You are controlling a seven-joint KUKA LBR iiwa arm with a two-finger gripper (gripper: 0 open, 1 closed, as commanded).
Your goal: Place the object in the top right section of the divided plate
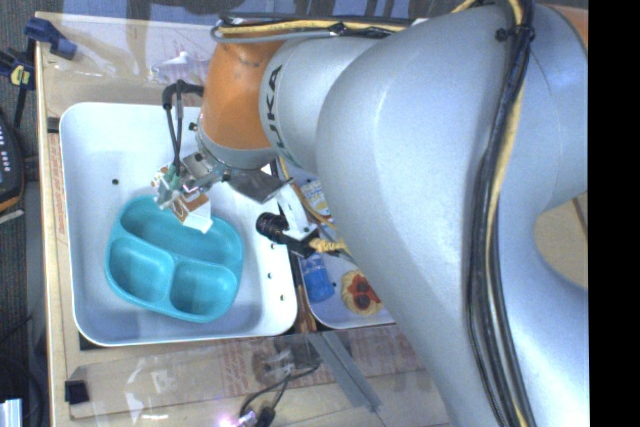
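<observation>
A light blue divided plate [178,265] lies in the left white bin [90,155]. My gripper [180,192] hangs over the plate's upper edge, near its top right section. A small brown and white object [186,205] sits at the fingertips, right above the plate's rim. The fingers look closed around it, though the arm's bulk hides much of the wrist.
The grey arm with its orange band [235,105] covers most of the right bin [340,305], where a blue item [318,280] and a red and yellow item [358,292] peek out. Black cables run along the arm.
</observation>
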